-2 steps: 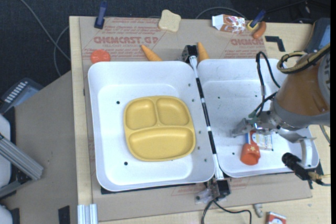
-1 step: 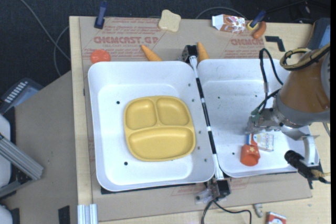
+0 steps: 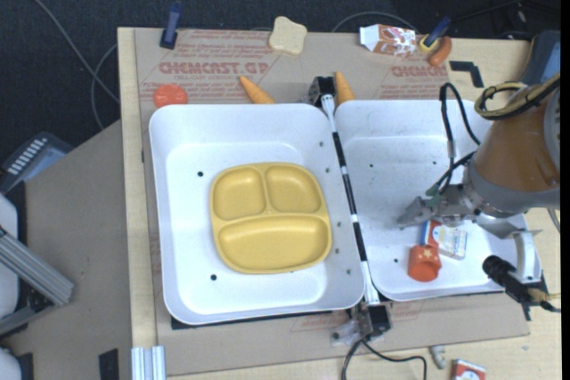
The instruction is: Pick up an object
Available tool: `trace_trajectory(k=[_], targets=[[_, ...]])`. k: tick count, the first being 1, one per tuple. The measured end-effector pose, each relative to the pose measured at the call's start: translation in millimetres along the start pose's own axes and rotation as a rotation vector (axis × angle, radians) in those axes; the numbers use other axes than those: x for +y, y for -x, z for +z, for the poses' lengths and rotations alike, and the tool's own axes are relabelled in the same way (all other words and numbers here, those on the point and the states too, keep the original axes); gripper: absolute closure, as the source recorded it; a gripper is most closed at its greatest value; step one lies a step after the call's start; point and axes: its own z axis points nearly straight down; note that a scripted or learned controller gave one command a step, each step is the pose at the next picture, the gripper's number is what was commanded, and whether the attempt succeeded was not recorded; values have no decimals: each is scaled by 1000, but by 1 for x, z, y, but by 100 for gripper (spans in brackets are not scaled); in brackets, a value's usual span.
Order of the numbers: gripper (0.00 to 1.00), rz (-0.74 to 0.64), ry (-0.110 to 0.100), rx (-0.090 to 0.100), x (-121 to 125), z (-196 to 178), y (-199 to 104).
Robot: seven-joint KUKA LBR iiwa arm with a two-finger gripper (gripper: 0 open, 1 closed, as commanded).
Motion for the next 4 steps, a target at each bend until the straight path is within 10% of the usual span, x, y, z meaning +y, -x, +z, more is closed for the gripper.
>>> trace_trajectory(k=[1,2,3,4], targets=[[100,1,3,-2,1,-10,0],[0,1,2,-1,0,-10,0],[100,1,4,-2,1,-20,0],[0,1,4,-2,1,-20,0]])
